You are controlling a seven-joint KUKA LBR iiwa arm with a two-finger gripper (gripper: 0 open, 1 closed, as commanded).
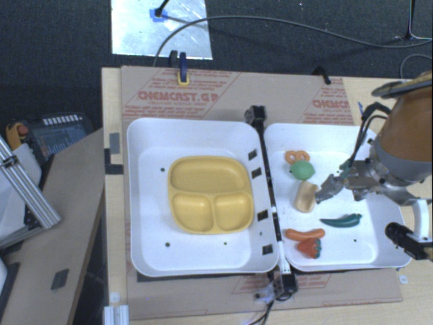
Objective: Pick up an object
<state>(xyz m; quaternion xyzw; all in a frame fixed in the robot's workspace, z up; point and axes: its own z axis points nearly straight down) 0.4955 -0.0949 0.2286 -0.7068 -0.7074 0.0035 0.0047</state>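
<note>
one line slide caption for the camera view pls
Grey KUKA arm's gripper hovers beside a tan bread-like piece in the right white bin.

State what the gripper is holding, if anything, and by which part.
Nothing visibly held. The gripper sits just right of the tan piece in the right bin, with no object between its fingers.

hand just beside tan piece, right bin.
</note>
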